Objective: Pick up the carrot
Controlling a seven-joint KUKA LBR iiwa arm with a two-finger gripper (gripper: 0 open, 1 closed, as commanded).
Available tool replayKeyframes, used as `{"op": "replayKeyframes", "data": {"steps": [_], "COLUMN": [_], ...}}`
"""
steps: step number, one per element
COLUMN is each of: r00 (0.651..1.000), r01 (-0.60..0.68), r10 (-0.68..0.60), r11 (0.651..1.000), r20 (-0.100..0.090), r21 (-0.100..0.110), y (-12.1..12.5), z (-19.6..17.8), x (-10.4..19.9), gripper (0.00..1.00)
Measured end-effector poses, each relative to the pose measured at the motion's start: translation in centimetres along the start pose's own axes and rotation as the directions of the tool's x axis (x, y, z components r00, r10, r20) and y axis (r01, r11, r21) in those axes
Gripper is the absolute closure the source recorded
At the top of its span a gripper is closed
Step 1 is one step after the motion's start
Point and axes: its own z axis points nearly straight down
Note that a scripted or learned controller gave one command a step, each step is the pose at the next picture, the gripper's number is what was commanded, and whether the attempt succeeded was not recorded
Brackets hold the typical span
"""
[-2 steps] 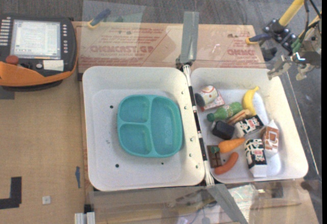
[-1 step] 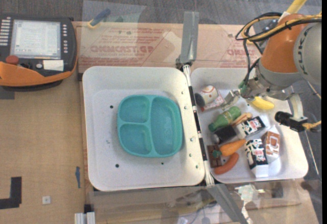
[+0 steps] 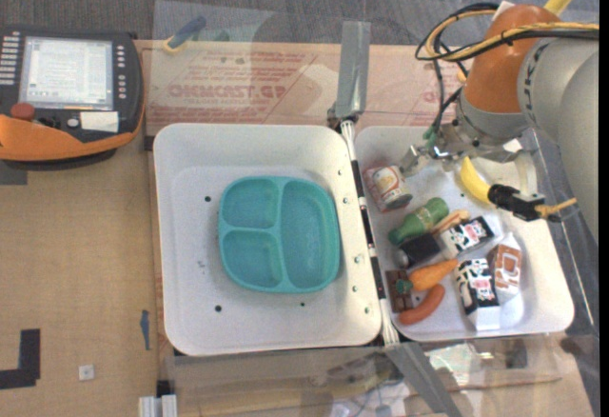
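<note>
Reaching in from the right of the camera view, the grey arm point(image 3: 561, 91) with its orange band hangs over the far edge of the right bin point(image 3: 557, 306). Its gripper point(image 3: 430, 150) sits low above that bin's far left part, just beside a small can point(image 3: 385, 187) lying on its side; whether the pincer is released or clenched cannot be told from this angle, and nothing is seen caught in it.

The carrot point(image 3: 430, 273) lies on the bin floor toward the near left corner, tilted, with its thick end pointing right. A red sausage point(image 3: 422, 307) rests just beside it on the near side, and a dark bottle point(image 3: 419, 248) touches it on the far side. A green bottle point(image 3: 419, 219) lies between the dark bottle and the can. Two small cartons point(image 3: 476, 284) crowd the middle of the bin, and a banana point(image 3: 473, 181) lies near the far right edge.

The left bin point(image 3: 181, 244) carries a teal divided plate point(image 3: 281, 234) at its centre. A control pendant point(image 3: 67, 93) rests on the bench at the far left edge.
</note>
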Motion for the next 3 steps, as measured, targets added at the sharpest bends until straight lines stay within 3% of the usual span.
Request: {"op": "replayKeyframes", "data": {"steps": [1,2,3], "r00": [0.966,0.881,0.918], "r01": [-0.259,-0.474,-0.396], "r10": [0.259,0.474,0.396], "r11": [0.966,0.881,0.918], "r20": [-0.005,-0.003,-0.002], "r21": [0.013,0.01,0.015], "y": [-7.8,-14.1,-10.6], "z": [0.6,0.5,-1.6], "x": [0.3,1.1,-0.5], "gripper": [0.0,0.0,0.0]}}
